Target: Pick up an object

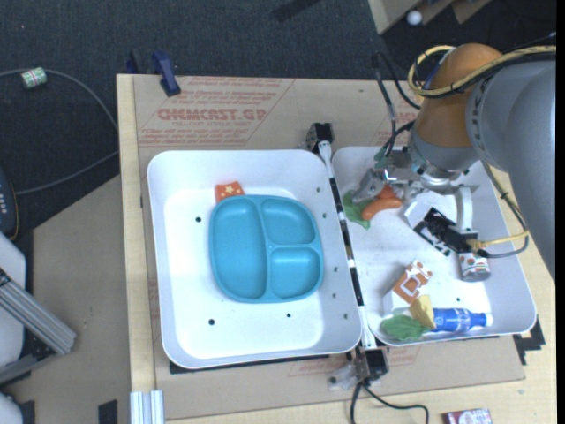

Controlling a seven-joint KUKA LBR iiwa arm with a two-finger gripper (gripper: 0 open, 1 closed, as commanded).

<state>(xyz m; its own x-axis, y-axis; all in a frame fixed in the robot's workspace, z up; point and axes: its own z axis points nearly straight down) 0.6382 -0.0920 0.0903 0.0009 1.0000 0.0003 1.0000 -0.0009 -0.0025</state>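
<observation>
My gripper (388,180) hangs low over the far left part of the right bin (516,272), under the grey wrist with its orange band. Right below it lies an orange toy carrot (383,205) with green leaves, close to the bin's left wall. Whether the carrot is touched I cannot tell. Nearer the front lie an orange-and-white box (411,281), a yellow piece (425,310), a blue tube (459,320) and a green leaf (402,328). A small silver can (474,266) sits toward the right.
The left bin (177,263) holds a blue divided plate (265,247) and a small orange block (229,191) behind it. A raised divider (342,237) runs between the two bins. The bench edge and a cardboard sheet surround them.
</observation>
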